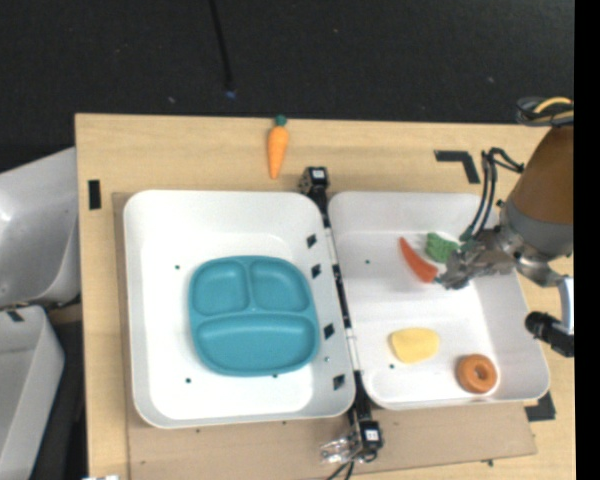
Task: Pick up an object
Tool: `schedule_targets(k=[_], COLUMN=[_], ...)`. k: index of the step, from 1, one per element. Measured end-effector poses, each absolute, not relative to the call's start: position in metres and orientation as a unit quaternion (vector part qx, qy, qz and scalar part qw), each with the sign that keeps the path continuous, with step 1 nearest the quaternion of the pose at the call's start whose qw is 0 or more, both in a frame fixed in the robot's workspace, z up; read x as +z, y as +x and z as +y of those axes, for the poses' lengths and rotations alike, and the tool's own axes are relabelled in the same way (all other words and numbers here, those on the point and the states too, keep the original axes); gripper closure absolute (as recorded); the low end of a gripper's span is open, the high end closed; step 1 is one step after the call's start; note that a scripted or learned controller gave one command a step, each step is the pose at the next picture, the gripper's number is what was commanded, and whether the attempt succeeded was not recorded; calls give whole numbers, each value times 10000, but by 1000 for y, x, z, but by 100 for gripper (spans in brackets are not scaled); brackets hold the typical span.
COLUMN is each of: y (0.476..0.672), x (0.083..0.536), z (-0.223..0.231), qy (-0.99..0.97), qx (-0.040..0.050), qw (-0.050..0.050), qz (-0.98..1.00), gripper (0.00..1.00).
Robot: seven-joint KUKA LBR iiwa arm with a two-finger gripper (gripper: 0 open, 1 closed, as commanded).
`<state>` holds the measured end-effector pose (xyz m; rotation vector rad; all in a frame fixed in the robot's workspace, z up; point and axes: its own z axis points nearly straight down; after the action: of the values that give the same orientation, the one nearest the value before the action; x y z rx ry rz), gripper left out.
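In the right bin (380,373) lie a red pepper-like piece with a green top (418,258), a yellow lump (414,345) and a brown ring-shaped donut (477,373). My gripper (454,273) reaches in from the right and hangs low, right beside the red piece and its green end (440,245). Nothing is visibly held between its fingers. The arm's orange band (550,183) sits above the bin's right edge.
The left bin (150,368) holds a blue divided plate (252,315). An orange toy carrot (277,148) lies on the bench behind the bins. Small black clips (314,179) sit along the seam between the bins.
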<state>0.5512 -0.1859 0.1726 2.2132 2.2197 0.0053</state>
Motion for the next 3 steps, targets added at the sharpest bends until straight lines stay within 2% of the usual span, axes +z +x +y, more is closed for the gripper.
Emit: schedule_targets(k=[2,3], y=[541,560], x=[288,291], z=[-193,-138], qy=[7060,7047], qx=[16,9], qw=[40,13], qz=[7082,7095], gripper=[100,100])
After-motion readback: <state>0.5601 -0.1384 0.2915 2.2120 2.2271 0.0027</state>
